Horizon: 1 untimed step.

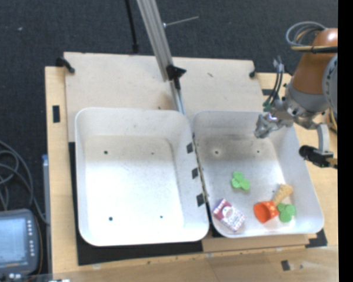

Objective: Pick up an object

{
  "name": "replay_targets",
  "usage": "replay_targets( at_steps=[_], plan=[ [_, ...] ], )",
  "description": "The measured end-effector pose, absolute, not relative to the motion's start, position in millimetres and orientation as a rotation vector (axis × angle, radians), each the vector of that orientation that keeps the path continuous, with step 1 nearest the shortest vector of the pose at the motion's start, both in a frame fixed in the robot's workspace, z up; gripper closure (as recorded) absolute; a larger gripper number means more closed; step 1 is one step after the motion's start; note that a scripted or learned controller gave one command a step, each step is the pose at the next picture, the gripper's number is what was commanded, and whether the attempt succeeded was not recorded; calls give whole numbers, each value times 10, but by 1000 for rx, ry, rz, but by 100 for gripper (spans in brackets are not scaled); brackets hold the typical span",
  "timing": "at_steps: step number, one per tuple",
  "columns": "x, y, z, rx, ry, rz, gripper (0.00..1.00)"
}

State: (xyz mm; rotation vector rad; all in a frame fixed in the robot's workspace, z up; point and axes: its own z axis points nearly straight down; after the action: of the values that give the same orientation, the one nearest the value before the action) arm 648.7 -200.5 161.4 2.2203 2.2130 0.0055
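My gripper [263, 128] hangs over the back right part of the right bin [223, 128], with nothing seen between its fingers. Well in front of it, on the bin floor, lies a green clover-shaped piece [240, 181]. Near the front right corner lie an orange cup-like toy [263, 211], a tan piece [282, 192] and a small green object [286, 212], close together. A red and white packet [228, 215] lies at the front left of the same bin.
The left bin [135, 175] sits beside the right one, their rims meeting at a divider with black clips [195, 172]. A slanted aluminium post [159, 40] rises behind the bins. Cables and a black fitting [315, 154] hang by the arm at the right.
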Motion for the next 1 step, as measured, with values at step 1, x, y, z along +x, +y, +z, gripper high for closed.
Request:
replay_targets(
  at_steps=[1],
  plan=[
    [6513, -1950, 2085, 2215, 2220, 6, 100]
  ],
)
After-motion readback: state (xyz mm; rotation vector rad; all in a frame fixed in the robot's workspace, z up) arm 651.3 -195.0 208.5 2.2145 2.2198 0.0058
